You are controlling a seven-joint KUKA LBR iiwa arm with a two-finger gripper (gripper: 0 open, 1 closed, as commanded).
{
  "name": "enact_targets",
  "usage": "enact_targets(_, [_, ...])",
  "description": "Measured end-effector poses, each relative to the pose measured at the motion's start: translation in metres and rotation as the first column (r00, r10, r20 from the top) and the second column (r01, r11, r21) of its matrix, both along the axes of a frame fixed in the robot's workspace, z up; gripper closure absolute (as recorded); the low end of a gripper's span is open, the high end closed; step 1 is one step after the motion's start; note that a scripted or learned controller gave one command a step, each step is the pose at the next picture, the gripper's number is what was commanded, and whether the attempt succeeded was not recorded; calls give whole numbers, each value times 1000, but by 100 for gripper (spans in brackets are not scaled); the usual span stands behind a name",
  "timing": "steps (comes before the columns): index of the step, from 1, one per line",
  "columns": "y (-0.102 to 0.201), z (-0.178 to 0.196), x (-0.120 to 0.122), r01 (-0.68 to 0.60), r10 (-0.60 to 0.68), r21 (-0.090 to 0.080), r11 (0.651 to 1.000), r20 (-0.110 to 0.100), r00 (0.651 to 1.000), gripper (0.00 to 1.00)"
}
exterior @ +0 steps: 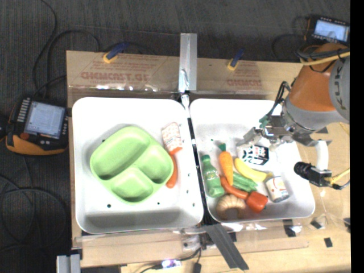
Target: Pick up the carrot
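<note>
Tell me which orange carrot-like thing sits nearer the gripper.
The carrot in the right bin, beside the green bottle. The other orange piece lies in the left bin by the green tray, farther from the gripper.

The arm (335,90) is big and round — grey, with 1 fat orange band near the wrist. Dark thin cables run down it. The gripper (266,134) is small, silver and black, with shiny metal bits.
</note>
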State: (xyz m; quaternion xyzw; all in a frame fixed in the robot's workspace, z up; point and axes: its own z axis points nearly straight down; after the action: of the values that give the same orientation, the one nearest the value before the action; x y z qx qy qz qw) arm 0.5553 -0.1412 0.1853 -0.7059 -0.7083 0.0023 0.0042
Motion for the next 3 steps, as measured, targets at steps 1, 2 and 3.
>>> enact_targets(1, [41,-92,-24,-4,4,-2,1000,3,1000,0])
enact_targets(2, [44,-97,21,-49,49,-4,999,15,999,0])
enact_targets(3, [45,-91,21,-49,49,-1,999,12,999,100])
